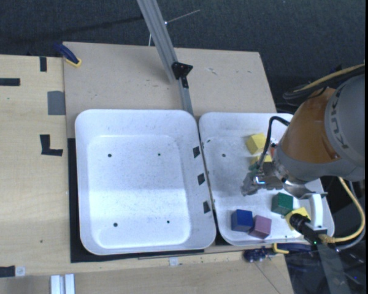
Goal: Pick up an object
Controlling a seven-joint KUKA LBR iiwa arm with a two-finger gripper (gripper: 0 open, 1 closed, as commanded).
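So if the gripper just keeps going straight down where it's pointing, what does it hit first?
Probably the bare floor of the right white bin. The gripper points at open floor, apart from the blocks, though depth is unclear.

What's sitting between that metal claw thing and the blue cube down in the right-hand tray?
Nothing: in the camera view, bare white bin floor separates the end effector from the blue cube. The purple block touches the cube's far side.
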